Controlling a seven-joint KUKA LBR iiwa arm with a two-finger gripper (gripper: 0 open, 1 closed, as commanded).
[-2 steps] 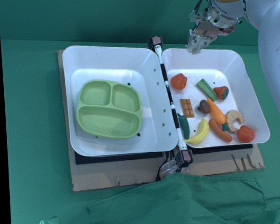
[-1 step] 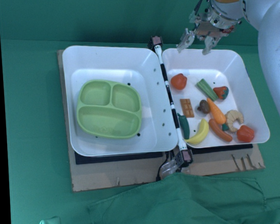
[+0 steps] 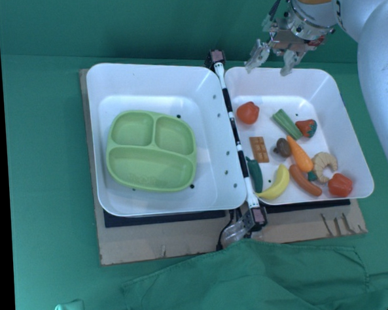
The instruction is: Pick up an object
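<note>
Nearest the camera among the toy foods lies the banana, at the near left of the right bin, not yet picked, while my gripper hangs spread and bare above that bin's far edge, left bin's green plate aside.

A: Arm runs off the top and right edges; base unseen.

B: Noted. Green cloth is cut by the bottom edge and covers the front of the tabletop.

A: Dark brown piece beside the carrot is too small to identify.

B: Agreed. The sausage is partly tucked under the croissant.
</note>
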